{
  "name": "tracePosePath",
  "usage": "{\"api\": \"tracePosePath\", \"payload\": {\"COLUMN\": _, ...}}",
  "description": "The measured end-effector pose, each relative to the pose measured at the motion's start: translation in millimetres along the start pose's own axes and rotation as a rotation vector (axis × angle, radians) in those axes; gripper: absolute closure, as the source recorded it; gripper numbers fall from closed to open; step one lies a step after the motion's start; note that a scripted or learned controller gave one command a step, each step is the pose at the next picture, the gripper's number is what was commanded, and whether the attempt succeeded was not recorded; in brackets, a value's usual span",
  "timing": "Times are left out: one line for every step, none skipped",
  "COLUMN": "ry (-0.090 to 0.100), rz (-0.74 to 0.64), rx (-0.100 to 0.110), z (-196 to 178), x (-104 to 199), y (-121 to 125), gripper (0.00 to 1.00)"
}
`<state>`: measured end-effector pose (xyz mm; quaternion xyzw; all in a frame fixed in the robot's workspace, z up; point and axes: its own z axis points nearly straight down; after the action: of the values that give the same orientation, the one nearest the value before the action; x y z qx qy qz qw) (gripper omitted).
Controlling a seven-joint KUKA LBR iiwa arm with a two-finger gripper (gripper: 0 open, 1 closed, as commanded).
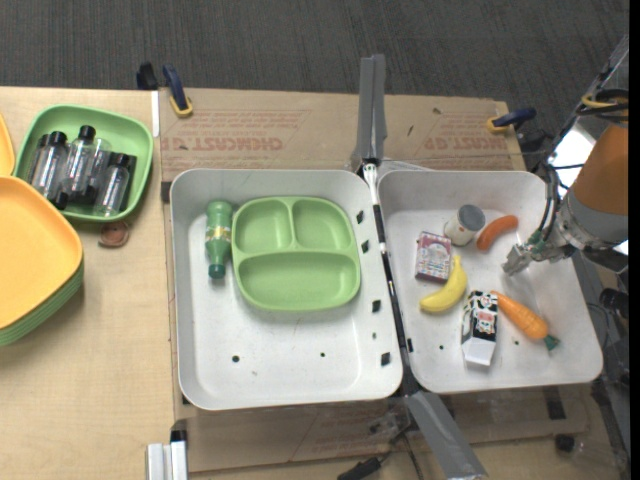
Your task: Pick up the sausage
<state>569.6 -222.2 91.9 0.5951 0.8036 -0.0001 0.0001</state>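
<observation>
— Where's the sausage (pixel 497 231) sitting?

— In the right bin (pixel 575 368), up near its far wall, just right of the small grey cup (pixel 466 220). I see nothing lifted yet.

— And the gripper (pixel 522 259)?

— Low, just beside the sausage on its near right, apart from it. I cannot tell how the gripper is set at this size; nothing shows in it. I'd judge the grasp and the lift are both left.

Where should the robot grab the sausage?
Across the middle of the sausage, coming from above. It lies flat and slanted in the right bin, long and thin, so fingers fit across its narrow sides. The cup crowds its lower-left end.
</observation>
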Motion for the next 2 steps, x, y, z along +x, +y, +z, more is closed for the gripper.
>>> {"api": "tracePosePath", "payload": {"ry": -0.001, "rz": 0.222, "rx": 0.0, "z": 0, "x": -8, "y": 27, "gripper": 1.0}}
{"api": "tracePosePath", "payload": {"ry": 0.001, "rz": 0.0, "rx": 0.002, "z": 0, "x": -1, "y": 5, "gripper": 1.0}}
